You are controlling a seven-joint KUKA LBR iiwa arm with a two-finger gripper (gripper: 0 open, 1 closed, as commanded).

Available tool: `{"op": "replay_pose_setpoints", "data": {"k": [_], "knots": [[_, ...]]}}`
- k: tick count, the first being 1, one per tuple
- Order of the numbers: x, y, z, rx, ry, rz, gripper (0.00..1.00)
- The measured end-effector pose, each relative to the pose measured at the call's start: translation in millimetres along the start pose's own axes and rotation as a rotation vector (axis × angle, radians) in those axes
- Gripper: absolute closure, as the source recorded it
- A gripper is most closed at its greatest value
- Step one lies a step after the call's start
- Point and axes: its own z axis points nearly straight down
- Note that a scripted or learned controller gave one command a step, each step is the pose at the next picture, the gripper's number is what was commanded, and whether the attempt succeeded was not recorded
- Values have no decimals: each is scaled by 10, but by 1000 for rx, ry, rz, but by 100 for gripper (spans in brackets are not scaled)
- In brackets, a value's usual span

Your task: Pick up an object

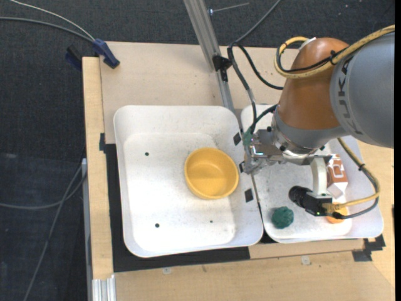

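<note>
Writing: part of a dark logo on the grey arm (369, 74), approx. "KU", w/ the rest cut off at the frame edge. The white-and-orange carton (338, 173) has print on it, but it's too small to read. No other labels legible. The hand (249, 162) sits below the orange wrist band, over the seam where the left bin (128, 168) and right bin (369, 229) meet, at about mid-depth of the bins. It's seen from above and mostly covered by the wrist, so can't tell whether it's wide or narrow. Nothing is visibly held in it, and can't tell if it touches a bin rim. The yellow bowl (211, 172) is upright in the left bin, right of center and just left of the hand, close to it but contact not clear. The green lump (282, 217) lies in the right bin at the near side, near and to the right of the hand, apart from it. The carton is further right in the same bin, partly behind the arm. The table (156, 74) is pale wood, w/ a blue clip (105, 53) at its far left corner and a metal pole (202, 24) rising at the far side btw the bins.
</note>
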Motion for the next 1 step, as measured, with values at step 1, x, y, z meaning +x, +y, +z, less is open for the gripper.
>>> {"op": "replay_pose_setpoints", "data": {"k": [1], "knots": [[497,-89,-168,-13,-2,-1,100]]}}
